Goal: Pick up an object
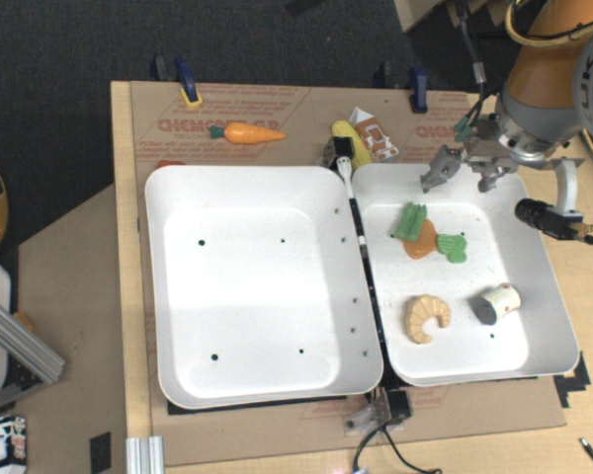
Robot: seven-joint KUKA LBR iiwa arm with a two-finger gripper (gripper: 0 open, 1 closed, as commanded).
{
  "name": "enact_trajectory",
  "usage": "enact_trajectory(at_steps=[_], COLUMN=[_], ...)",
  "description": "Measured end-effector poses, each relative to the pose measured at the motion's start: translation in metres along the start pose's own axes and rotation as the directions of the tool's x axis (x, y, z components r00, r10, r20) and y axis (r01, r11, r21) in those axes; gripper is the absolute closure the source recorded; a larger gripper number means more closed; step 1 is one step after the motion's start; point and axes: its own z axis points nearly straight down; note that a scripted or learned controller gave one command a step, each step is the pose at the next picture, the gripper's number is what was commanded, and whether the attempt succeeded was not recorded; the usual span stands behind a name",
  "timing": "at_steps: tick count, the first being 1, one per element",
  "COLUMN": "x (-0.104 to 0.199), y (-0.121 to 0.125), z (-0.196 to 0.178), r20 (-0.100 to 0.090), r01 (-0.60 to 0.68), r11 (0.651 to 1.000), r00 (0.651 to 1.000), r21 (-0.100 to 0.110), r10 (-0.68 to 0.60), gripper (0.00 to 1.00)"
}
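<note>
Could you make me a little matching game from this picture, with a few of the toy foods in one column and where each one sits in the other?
Things:
1. carrot
2. croissant
3. banana
4. green and orange vegetable pile

Places:
A. in the right bin, near its front edge
B. on the cardboard behind the left bin, lying alone
C. in the right bin, about mid-way back
D. on the cardboard at the back, by the seam between the two bins

Pairs: 1-B, 2-A, 3-D, 4-C
</note>
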Motion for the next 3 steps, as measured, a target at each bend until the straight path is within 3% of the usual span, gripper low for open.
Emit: enact_trajectory(at_steps=[1,2,3], x=[0.036,0.034,0.093], y=[-0.036,-0.032,0.026], z=[0.102,0.084,0.007], r20=[-0.004,0.001,0.0], r01=[0.002,-0.001,0.007], r11=[1.0,1.0,1.0], r00=[1.0,1.0,1.0], r21=[0.013,-0.002,-0.013], r10=[-0.002,0.001,-0.007], gripper=[0.0,1.0,1.0])
